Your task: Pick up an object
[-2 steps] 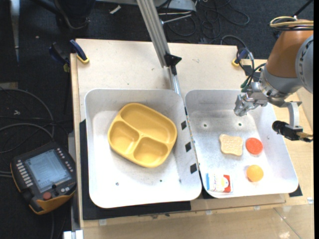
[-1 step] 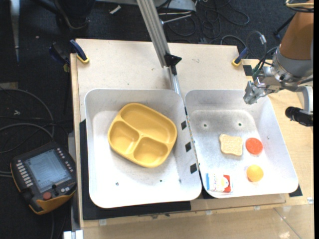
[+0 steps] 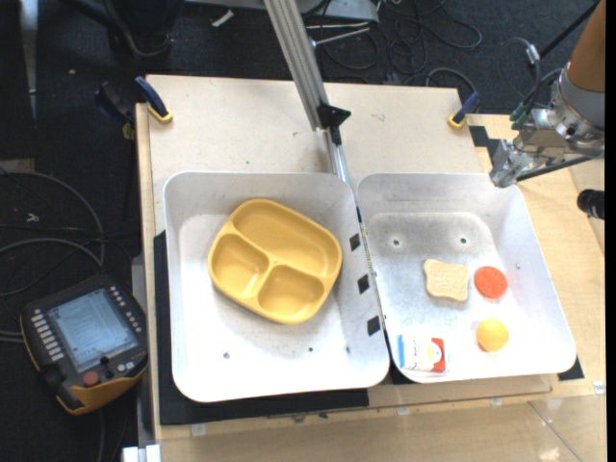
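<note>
Camera view: two white bins side by side on the bench (image 3: 241, 123).
Left bin (image 3: 192, 354): one yellow divided plate (image 3: 275, 260) with three compartments, lying near the bin's middle.
Right bin (image 3: 433, 210): four small things, all in the half nearer the bench's front edge.
Toast slice (image 3: 447, 280): one, pale tan, squarish, flat, near the bin's centre.
Red disc (image 3: 491, 282): one, round, just beside the toast on its right.
Yellow ball (image 3: 492, 335): one, below the red disc.
Carton (image 3: 423, 354): one, white with red and blue print, at the bin's front left corner.
Claw (image 3: 504, 173): over the right bin's back right corner, well apart from all four things; open or closed, cannot tell.
</note>
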Controlling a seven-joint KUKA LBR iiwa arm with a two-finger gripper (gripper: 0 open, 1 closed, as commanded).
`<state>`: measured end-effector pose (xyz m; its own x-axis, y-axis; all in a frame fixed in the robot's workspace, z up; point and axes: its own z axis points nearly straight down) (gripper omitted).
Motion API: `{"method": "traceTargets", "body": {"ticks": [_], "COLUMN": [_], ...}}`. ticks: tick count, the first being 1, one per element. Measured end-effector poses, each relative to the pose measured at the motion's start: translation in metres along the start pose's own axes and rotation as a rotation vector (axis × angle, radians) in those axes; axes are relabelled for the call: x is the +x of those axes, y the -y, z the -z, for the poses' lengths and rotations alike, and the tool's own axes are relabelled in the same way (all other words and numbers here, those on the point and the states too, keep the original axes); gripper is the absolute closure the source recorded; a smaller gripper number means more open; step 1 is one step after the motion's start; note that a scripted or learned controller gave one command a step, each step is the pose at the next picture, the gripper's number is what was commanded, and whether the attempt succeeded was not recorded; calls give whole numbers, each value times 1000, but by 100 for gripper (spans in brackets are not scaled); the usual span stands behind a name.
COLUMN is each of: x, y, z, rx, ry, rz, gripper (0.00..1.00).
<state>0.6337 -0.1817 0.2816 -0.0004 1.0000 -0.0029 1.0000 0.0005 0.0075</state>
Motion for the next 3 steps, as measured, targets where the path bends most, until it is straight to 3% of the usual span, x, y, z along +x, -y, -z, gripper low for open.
{"method": "traceTargets", "body": {"ticks": [3], "x": [174], "y": [-5], "z": [-11], "rx": [7], "ry": [-5], "rz": [7], "gripper": [100]}}
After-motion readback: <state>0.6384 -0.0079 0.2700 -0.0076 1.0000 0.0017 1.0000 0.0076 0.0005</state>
